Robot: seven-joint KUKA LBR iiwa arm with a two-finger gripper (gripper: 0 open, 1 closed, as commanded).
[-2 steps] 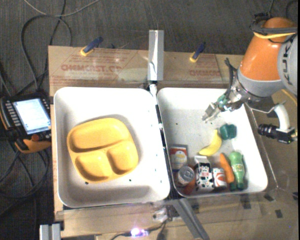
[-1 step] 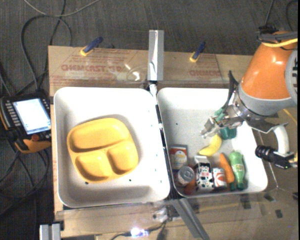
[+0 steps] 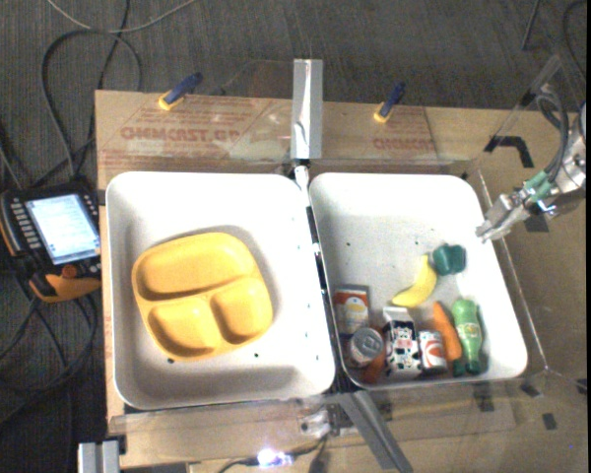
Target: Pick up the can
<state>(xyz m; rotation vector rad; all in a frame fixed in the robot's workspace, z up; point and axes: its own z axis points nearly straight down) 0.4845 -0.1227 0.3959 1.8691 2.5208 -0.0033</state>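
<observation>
A small silver-topped can [image 3: 365, 344] lies in the right bin [image 3: 394, 205], near its front left corner, hemmed in by a red-and-white carton [image 3: 352, 306] behind it, a black-and-white milk carton [image 3: 401, 344] to its right and a reddish item [image 3: 376, 367] in front. Farther right are a banana [image 3: 417, 286], a carrot [image 3: 448, 331], a green bottle [image 3: 468, 335] and a teal item [image 3: 449, 258], while the left bin [image 3: 118, 205] holds a yellow divided tray [image 3: 203, 292]. The gripper [image 3: 492, 227] hovers at the right bin's right rim, well apart from the can; whether it is open cannot be told.

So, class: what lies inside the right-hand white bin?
The right bin holds a can, banana, carrot, green bottle, small cartons and a teal object, clustered at its near end. Whatever lies beneath them is covered.
</observation>
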